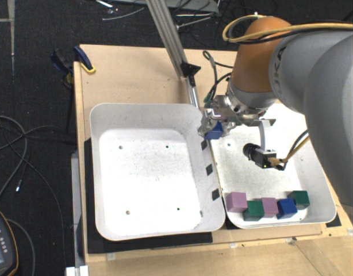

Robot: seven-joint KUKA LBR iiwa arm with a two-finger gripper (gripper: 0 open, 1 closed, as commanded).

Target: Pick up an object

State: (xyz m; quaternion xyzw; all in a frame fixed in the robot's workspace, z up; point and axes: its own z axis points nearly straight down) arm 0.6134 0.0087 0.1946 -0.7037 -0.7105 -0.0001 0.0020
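My gripper (213,126) hangs over the ridge where the two bins meet, at the far left corner of the right bin (300,165). A small blue block (213,133) sits between its fingers, lifted off the bin floor. Along the right bin's near wall lies a row of blocks: a pink one (237,200), a green one (254,210), a second pink one (269,206), a blue one (286,207) and a green one (301,198).
The left bin (107,154) lies beside the gripper on its left. A slanted metal pole (168,33) runs down to the bins' far edge. A black part on a cable (260,154) hangs from the arm over the right bin. Clamps (73,59) sit at the bench's far left corner.
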